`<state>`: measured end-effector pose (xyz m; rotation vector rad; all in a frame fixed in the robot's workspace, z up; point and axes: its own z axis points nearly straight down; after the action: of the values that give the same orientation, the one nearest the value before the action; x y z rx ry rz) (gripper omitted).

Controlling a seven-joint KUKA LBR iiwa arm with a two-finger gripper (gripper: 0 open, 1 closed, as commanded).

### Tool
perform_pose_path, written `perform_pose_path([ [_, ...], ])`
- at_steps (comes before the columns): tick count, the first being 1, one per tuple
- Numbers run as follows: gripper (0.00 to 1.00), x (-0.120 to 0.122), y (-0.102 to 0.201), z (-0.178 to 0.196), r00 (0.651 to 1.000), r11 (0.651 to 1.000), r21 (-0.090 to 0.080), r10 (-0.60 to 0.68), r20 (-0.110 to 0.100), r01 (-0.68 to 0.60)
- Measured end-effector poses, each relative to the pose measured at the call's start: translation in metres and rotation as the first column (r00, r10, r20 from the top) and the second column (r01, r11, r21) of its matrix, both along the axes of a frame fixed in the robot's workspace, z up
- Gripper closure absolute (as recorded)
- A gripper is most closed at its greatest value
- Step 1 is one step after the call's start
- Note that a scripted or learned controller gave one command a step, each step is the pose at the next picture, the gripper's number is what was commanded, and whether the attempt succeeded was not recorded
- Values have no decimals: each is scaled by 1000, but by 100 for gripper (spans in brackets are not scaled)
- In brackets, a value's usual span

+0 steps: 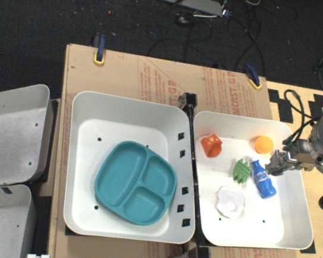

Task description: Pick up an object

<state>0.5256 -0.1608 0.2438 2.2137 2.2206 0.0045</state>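
Note:
The right bin [290,235] holds a red object [211,145], an orange ball [263,145], a green toy [241,170], a blue bottle [263,179] and a white cup-like item [229,202]. My gripper [279,163] comes in from the right edge and hovers just to the right of the blue bottle's upper end, between it and the orange ball. I see nothing between its fingers.
The left bin [81,143] carries a teal sectioned plate [135,183]. A black divider [190,160] runs between the two bins. Grey trays [4,132] lie off the bench at the left. Cables cross the dark floor behind.

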Motion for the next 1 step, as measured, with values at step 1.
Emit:
perform_pose_path([
  [1,100,-14,50,-4,1000,1000,3,3,-7,-3],
])
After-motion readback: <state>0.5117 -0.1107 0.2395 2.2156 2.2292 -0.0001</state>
